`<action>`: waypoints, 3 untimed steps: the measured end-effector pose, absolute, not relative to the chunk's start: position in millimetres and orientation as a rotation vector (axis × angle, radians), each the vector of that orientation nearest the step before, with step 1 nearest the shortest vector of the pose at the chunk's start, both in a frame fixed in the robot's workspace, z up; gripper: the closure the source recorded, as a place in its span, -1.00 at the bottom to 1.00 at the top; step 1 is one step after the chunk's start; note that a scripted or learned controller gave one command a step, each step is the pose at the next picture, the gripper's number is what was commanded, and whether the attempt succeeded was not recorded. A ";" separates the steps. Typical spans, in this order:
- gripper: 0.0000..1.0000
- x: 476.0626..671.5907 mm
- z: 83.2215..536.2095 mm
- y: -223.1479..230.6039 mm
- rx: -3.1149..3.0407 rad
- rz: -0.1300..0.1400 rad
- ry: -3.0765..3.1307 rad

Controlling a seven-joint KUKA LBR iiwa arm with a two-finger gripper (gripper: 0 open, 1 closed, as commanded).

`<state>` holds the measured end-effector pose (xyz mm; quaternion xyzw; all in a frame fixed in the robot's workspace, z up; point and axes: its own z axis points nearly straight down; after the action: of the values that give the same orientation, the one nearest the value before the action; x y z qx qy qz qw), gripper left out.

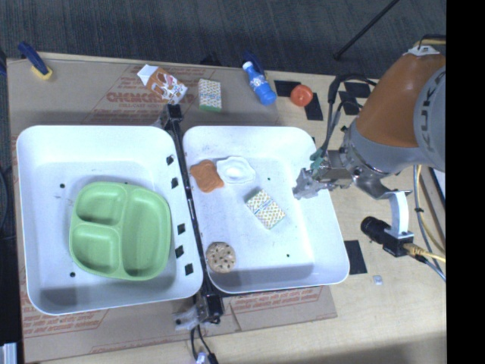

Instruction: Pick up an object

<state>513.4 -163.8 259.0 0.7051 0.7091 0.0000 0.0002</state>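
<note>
Arm in from right, gripper [305,186] over right bin's [326,260] right rim; can't tell jaw state, nothing seen held. Likely picks w/in reach: patterned packet [265,208] mid-bin, orange piece [206,176] + white lid [236,170] nr back-left corner, cookie [220,256] front-left. Green tray [121,231] fills left bin [38,158].

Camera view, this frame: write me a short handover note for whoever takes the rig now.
Pincer: low over the right bin's right side; finger state can't be judged, nothing seen held.
Right bin holds: orange piece, white cup, patterned packet, cookie.
Left bin holds a green divided tray.
On the bench behind the bins: blue bottle, orange ball, small box, snack wrapper.
Done: no pick visible.
Left: grasp an object and lift it; the patterned packet is nearest.
</note>
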 end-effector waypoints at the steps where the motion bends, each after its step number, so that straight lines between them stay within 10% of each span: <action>1: -1.00 513.3 258.8 -163.9 2.215 0.000 2.228; 2: -1.00 495.7 91.3 -178.1 2.218 -0.003 2.230; 3: -1.00 477.0 210.5 -158.2 2.215 0.000 2.228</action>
<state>477.0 -158.2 210.5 0.7051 0.7091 0.0000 0.0000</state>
